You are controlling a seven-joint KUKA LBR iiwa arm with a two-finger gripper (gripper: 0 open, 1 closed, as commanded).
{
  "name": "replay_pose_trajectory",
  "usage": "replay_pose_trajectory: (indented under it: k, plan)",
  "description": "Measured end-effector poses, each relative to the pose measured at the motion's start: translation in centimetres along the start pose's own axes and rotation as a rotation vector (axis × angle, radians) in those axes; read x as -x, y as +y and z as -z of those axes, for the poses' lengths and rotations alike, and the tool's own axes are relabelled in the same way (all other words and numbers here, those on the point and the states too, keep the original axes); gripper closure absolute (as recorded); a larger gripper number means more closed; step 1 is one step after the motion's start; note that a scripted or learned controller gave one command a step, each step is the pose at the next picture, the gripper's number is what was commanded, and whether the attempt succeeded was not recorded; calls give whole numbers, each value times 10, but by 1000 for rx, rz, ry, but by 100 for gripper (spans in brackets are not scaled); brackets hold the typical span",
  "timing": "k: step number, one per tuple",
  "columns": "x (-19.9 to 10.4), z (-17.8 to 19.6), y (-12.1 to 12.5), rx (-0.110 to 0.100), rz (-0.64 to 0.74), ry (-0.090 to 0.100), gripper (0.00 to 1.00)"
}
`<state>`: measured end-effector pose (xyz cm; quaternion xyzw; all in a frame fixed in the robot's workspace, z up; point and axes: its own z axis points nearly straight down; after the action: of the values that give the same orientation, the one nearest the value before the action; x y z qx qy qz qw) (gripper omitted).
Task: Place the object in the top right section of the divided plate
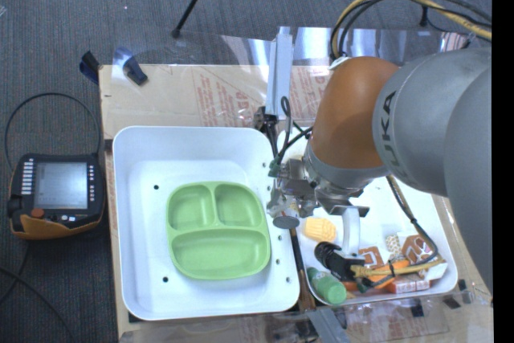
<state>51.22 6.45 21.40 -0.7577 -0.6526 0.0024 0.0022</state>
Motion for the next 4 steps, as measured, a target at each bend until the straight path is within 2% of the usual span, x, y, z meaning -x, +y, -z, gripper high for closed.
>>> replay_pose_trajectory:
  k: [1, 2, 3, 4]
  plan:
    - [1, 0, 0, 0, -3, 0, 0]
    - [1, 8, 0, -5, -3, -1, 100]
    - [-14, 37, -40, -1, 35, -1, 100]
    - [42, -1, -31, 0, 345, 0, 100]
